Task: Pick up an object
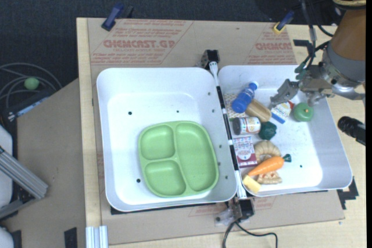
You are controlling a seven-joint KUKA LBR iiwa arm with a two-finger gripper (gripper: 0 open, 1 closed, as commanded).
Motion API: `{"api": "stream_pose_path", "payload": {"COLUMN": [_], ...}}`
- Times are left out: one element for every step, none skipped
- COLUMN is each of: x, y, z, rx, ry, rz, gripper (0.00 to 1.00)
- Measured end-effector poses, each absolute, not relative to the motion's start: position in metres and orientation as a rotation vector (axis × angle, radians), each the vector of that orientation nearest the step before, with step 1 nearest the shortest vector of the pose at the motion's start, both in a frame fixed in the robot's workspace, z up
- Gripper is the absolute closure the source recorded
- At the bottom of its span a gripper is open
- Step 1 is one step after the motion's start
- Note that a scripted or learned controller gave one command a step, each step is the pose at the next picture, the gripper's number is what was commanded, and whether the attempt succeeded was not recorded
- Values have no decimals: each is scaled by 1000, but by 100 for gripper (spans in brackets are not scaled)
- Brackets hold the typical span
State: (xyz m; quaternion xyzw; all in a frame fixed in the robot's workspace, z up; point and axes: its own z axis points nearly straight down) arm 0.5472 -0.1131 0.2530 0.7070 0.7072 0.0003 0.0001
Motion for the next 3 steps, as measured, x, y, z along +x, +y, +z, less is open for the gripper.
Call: {"api": "stream_pose_path", "payload": {"x": [539, 541, 523], "y": [-126, -126, -60], "z": [102, 113, 224], "rx": [2224, 2222, 2220], "ry": [2222, 2220, 2222], "rz": [-3, 1, 2], "gripper": [0, 100, 100]}}
